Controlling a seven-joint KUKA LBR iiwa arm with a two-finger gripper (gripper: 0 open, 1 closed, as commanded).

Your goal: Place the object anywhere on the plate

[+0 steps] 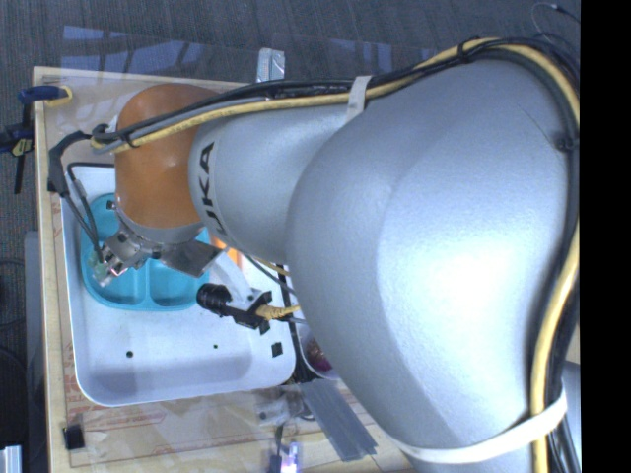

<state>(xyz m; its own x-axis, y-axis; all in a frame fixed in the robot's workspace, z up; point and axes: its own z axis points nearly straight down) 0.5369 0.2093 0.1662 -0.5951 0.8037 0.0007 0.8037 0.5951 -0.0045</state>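
Hovering over the blue plate [148, 286] in the white bin [158, 363], the gripper [116, 254] is needing a centred, low descent; its grasp can't be told.

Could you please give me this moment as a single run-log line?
arm: over left bin | wrist: above blue plate | gripper: hidden by wrist | object: not identifiable | placement: unconfirmed

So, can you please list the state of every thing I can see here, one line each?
Blue plate: lying flat in the bin, partly hidden by the arm.
White bin: resting on the bench, holding the plate.
Arm: stretched over the bin, wrist above the plate.
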